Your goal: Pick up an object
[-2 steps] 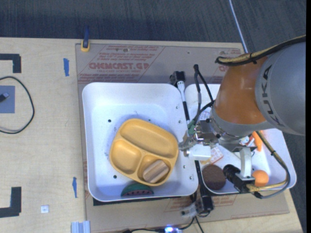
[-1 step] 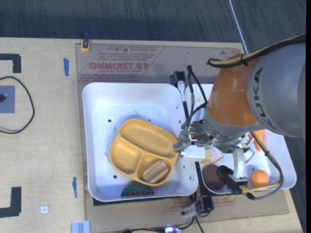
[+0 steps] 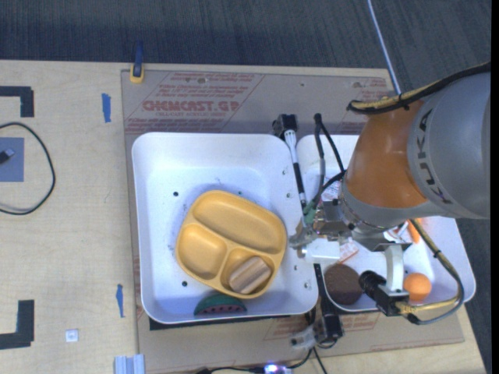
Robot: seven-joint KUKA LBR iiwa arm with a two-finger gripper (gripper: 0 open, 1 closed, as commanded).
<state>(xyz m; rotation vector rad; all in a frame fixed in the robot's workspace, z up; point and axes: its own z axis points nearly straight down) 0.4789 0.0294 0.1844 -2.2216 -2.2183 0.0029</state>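
Tool (image 3: 327, 236), grip state unclear, hangs beside a glossy yellow divided tray (image 3: 230, 242).

**Objects lying in the two bins**

A yellow divided plate (image 3: 231, 242) lies flat in the left bin, its long axis running from ten o'clock to four o'clock. A tan bread-like piece (image 3: 249, 273) rests in its compartment at five o'clock. At the plate's six o'clock edge, a watermelon slice (image 3: 219, 306) lies against the bin's near wall, green rind outward. In the right bin, a dark brown round piece (image 3: 342, 284) sits at the near left, and a small orange ball (image 3: 419, 287) lies at its three o'clock, well apart.
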